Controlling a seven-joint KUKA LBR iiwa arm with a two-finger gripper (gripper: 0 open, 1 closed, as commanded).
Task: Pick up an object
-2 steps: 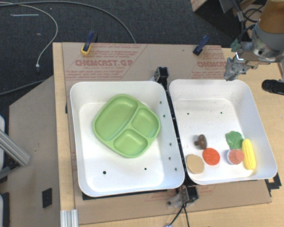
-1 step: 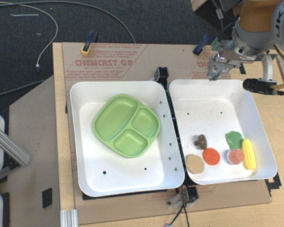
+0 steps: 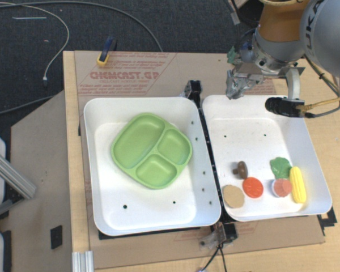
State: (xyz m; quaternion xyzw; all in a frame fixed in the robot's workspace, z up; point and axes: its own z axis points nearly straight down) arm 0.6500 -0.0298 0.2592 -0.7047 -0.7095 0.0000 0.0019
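Toy foods cluster at the right bin's (image 3: 306, 146) near end: a yellow corn cob (image 3: 298, 185), green lettuce piece (image 3: 280, 166), pink slice (image 3: 281, 188), red tomato (image 3: 253, 187), tan cookie (image 3: 234, 196) and brown nugget (image 3: 241, 168). The gripper (image 3: 236, 89) hangs over the bin's far-left rim, well apart from them, fingers slightly apart and holding nothing. A green divided plate (image 3: 152, 150) lies in the left bin (image 3: 96, 152) on the desk (image 3: 73, 208).

A blue and yellow clamp (image 3: 106, 50) sits at the top edge of the brown cardboard sheet (image 3: 130, 72) with red letters. A thin grey cable (image 3: 51, 16) curls over the dark carpet (image 3: 22, 55).
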